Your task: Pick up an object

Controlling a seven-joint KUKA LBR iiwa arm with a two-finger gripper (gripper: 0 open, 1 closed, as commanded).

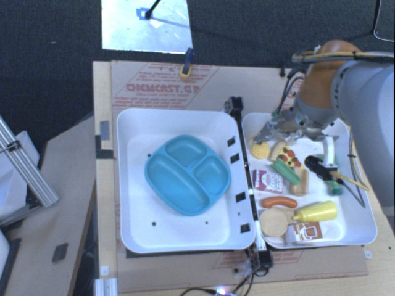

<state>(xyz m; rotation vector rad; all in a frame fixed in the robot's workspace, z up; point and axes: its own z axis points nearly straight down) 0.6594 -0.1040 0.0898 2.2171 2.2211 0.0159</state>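
Toys (290, 184) in right bin (364, 227), none lifted yet.
Left bin (133, 227) holds a blue tray (187, 174). Right bin holds corn (261, 150), pizza slice (286, 155), sausage (279, 202), mustard bottle (316, 213). Gripper (281, 130) is low at that bin's far end, just above the corn; claw state cannot be told, nothing seen held. Grasp and lift remain.

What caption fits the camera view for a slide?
KUKA arm's gripper low over the toy-food bin; blue divided plate in the other bin.
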